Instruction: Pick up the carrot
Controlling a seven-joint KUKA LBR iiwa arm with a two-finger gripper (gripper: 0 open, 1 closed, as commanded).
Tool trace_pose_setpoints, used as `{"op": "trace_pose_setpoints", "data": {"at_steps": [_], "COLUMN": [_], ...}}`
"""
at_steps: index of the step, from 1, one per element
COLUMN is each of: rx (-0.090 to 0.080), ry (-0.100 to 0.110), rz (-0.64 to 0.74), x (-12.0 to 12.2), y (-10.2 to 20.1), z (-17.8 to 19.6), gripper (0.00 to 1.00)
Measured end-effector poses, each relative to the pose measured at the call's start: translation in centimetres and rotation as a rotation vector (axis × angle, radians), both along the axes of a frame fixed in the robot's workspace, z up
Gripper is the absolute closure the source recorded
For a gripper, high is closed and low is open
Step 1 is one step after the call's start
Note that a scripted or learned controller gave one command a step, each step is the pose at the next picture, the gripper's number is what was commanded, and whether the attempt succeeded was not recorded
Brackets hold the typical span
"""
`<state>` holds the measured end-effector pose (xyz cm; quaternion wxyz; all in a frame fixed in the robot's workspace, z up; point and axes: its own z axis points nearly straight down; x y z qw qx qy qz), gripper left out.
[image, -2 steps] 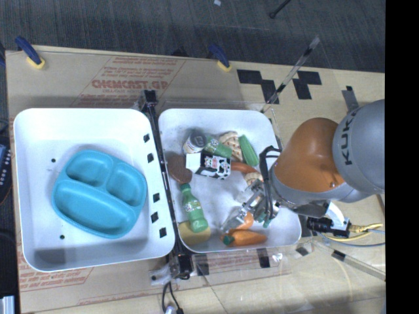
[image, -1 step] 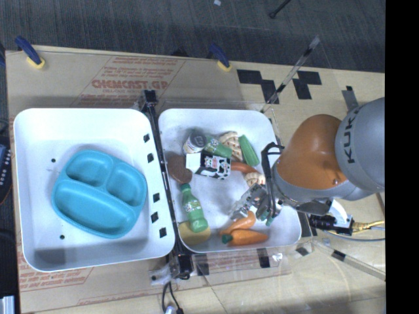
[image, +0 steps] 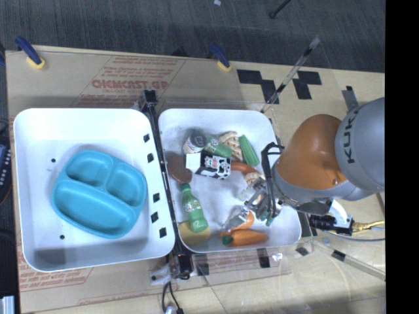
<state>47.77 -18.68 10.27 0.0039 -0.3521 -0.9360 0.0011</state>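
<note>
1. The carrot (image: pixel 247 237) lies along the near wall of the right bin (image: pixel 216 118), near its right corner, with its green end pointing left.
2. The end effector (image: pixel 252 209) sits low in that bin just above the carrot; whether it is released or clenched cannot be told.
3. A green bottle (image: pixel 192 208) lies left of it.
4. The left bin (image: pixel 33 175) holds a blue divided tray (image: pixel 98 191).
</note>
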Motion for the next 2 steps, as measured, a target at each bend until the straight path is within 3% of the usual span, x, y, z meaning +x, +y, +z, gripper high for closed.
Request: {"op": "trace_pose_setpoints", "data": {"at_steps": [1, 2], "rx": [-0.001, -0.001], "ry": [-0.004, -0.002], "rz": [0.033, 0.045], "x": [-0.1, 0.0], "y": [0.6, 0.7], "z": [-1.0, 0.1], "gripper": [0.00, 1.00]}}
